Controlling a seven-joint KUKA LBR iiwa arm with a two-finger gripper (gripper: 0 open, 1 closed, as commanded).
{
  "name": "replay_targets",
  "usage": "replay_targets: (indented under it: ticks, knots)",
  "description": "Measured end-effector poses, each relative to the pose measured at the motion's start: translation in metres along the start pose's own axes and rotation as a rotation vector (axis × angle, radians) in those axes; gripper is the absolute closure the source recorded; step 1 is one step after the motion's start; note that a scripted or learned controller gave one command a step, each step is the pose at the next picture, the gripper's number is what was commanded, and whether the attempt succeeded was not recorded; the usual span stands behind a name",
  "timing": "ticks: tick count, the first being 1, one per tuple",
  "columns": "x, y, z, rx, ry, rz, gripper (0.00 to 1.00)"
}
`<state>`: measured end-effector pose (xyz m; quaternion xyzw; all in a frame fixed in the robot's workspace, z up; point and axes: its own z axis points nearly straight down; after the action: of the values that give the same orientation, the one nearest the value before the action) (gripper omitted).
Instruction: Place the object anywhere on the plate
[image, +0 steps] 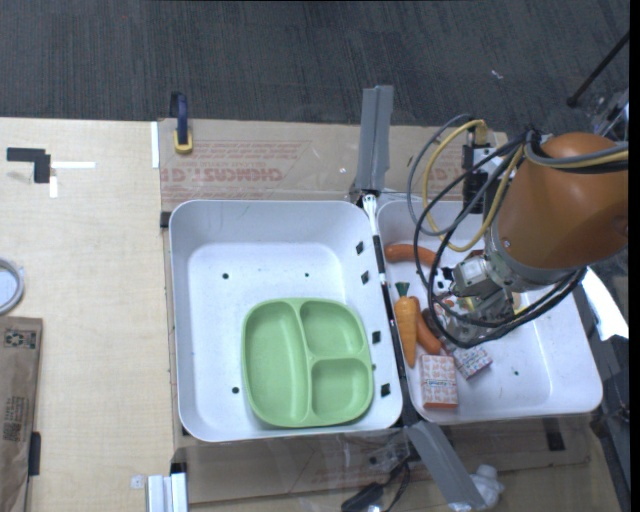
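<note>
A green plate (306, 362) with three compartments lies in the left bin (200, 300), toward its front. In the right bin (560, 385) lie a toy carrot (406, 325) against the left wall, an orange sausage-like piece (410, 253) behind it, another orange piece (430, 335) beside the carrot, a small carton (438, 382) with an orange pattern and a smaller box (472, 361). My gripper (463, 318) hangs low over the middle of the right bin, just right of the carrot and above the small box. Cables and the wrist hide its tips.
The orange wrist (565, 200) and looping cables (450, 190) cover the back of the right bin. A grey divider post (375, 140) stands behind the bins. On the bench at the left sit a tape roll (6, 288) and a brown bag (18, 400).
</note>
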<state>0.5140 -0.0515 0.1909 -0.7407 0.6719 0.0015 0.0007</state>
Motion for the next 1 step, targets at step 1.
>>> replay_targets:
  ticks: [1]
  knots:
    - [-0.0439,-0.0281,-0.0793,0.002,-0.001,-0.149,1.0]
